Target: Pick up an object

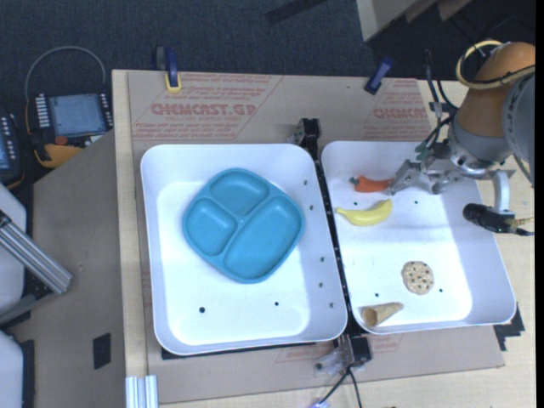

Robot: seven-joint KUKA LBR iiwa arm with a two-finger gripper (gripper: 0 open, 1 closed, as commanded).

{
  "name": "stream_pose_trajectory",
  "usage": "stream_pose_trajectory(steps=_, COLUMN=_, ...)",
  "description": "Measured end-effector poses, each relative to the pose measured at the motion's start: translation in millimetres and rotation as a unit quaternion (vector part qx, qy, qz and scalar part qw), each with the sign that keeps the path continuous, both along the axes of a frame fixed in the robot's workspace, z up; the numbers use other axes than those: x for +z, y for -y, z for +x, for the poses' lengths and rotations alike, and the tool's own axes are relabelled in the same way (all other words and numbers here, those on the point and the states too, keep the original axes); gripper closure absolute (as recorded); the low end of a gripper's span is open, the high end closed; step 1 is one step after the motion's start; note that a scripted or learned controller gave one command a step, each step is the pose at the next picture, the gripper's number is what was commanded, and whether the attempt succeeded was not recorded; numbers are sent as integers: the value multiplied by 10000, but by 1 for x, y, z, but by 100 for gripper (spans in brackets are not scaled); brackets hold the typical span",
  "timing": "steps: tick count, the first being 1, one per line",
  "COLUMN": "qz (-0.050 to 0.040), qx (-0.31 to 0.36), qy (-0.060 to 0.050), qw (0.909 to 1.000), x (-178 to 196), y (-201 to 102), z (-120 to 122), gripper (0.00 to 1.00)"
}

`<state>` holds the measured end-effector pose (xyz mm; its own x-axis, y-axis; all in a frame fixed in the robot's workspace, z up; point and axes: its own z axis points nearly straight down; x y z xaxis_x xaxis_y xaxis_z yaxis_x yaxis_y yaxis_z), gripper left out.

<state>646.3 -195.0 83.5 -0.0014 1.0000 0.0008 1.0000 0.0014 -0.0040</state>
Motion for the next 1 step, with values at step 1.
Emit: stream_pose_trajectory(steps=1, qz=-10, qx=4, qy=23, qw=10000, x=13, y=0, z=1, gripper=100)
